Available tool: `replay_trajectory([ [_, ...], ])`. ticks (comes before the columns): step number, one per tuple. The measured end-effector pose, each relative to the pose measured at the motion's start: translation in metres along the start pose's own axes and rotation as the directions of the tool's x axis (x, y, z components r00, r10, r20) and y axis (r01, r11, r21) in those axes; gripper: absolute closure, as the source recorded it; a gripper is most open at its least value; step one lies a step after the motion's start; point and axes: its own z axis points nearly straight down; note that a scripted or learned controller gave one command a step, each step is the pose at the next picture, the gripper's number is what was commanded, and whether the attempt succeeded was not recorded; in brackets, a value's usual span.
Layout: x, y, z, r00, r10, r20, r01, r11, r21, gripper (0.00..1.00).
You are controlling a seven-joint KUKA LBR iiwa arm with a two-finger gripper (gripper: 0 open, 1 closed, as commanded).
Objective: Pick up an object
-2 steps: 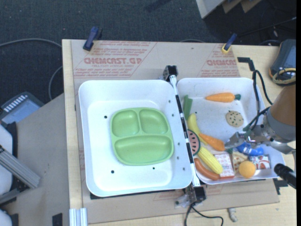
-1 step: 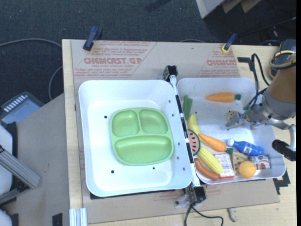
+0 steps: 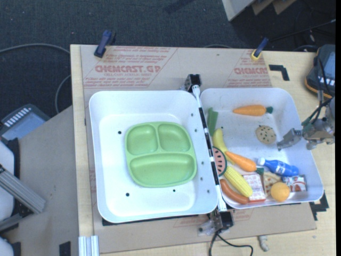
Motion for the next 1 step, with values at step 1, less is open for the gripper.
replay_trajectory([
  [1, 0.0405, 0.1373, 0.0116, 1.000, -0.004, -0.002, 0.004, 1.000, 0.000, 0.00],
])
